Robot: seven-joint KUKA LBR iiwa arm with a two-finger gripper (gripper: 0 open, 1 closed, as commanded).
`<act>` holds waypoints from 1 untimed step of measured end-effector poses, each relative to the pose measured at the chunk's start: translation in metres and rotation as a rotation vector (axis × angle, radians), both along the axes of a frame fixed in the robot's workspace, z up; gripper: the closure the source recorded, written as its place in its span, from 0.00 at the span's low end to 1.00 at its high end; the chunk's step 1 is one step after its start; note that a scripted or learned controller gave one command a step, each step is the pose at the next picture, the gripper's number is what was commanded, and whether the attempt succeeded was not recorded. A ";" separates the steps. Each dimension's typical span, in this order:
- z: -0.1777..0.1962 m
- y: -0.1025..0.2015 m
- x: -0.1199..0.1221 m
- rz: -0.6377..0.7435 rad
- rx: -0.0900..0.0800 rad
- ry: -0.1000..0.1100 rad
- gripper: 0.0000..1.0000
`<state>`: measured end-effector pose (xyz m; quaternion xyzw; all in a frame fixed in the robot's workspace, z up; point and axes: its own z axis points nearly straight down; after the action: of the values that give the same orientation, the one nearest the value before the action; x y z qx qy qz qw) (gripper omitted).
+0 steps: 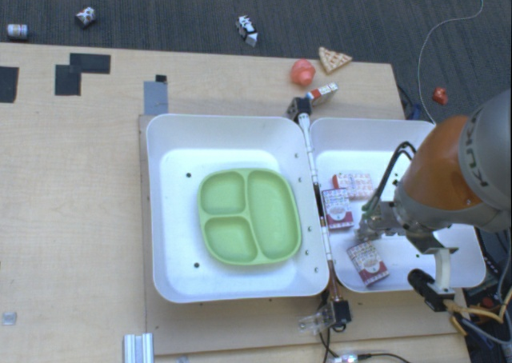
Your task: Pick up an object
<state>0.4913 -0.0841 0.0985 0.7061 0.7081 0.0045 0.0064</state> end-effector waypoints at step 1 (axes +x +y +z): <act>0.000 0.000 0.000 0.000 0.000 0.000 0.00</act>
<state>0.4912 -0.0840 0.0984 0.7060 0.7082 0.0044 0.0062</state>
